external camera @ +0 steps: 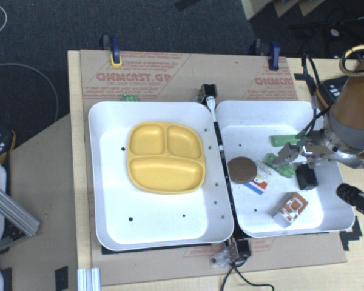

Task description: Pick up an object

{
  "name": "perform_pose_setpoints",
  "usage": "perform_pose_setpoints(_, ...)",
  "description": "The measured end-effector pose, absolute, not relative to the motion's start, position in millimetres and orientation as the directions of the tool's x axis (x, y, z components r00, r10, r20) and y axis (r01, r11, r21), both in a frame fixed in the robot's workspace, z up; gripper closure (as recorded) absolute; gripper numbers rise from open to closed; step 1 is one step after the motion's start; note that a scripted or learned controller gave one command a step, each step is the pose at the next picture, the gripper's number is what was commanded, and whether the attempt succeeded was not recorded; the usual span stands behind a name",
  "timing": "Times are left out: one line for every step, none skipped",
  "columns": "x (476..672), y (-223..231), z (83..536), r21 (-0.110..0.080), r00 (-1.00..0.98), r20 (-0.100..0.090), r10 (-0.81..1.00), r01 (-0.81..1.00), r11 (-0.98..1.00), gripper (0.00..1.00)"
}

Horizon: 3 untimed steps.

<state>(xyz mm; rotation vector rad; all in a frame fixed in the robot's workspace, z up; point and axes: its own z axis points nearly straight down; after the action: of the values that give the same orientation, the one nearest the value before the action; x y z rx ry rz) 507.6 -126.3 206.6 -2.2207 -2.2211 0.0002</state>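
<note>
Reaching in from the right, the arm (pixel 350 117) puts its gripper (pixel 294 155) low over the right bin (pixel 255 214), and you can see it sitting among the green pieces (pixel 283 140) near the bin's upper middle. You cannot tell from this angle whether the gripper is spread or closed, nor whether anything sits in it. Just left of the gripper you have a round brown disc (pixel 242 168) lying flat, with a small white, red and blue item (pixel 259 182) touching its lower right edge. Nearer the bin's front right corner you will find a small orange and white box (pixel 290 209), lying apart from the rest. Across in the left bin (pixel 109 211), a yellow divided plate (pixel 166 157) rests alone. Both bins sit side by side on the table (pixel 85 90).
</note>
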Motion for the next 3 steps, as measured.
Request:
perform_pose_setpoints(484.7,-64,183,-0.007,-0.006,0.004,1.000,1.000,0.006,0.00)
perform_pose_setpoints(486.7,-68,195,0.001,0.001,0.000,1.000,1.000,-0.001,1.00)
perform_pose_setpoints(482.2,19,280,0.009,-0.010,0.002,1.000,1.000,0.010,1.00)
